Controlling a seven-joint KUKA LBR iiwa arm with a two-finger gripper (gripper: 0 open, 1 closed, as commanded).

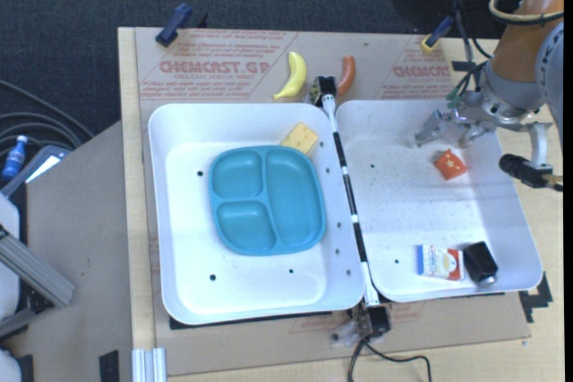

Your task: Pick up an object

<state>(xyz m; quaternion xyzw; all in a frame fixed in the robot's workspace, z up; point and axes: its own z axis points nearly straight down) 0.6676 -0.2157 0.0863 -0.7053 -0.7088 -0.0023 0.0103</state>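
My gripper (446, 131) hangs over the far part of the right bin (394, 192), its two fingers spread and nothing between them. Just in front of it, on the bin floor, lies a small red-orange block (450, 164), apart from the fingers. Near the bin's front right corner lie a small white, red and blue box (439, 262) and a black object (481, 263), side by side. The left bin (179, 255) holds a blue divided plate (267, 198) and a yellow block (300, 139) behind it.
A banana (291, 76) and an orange sausage-shaped toy (346, 74) lie on the bench behind the bins. A black divider (345, 192) runs between the bins. The grey arm (528, 40) enters from the upper right, with cables near it.
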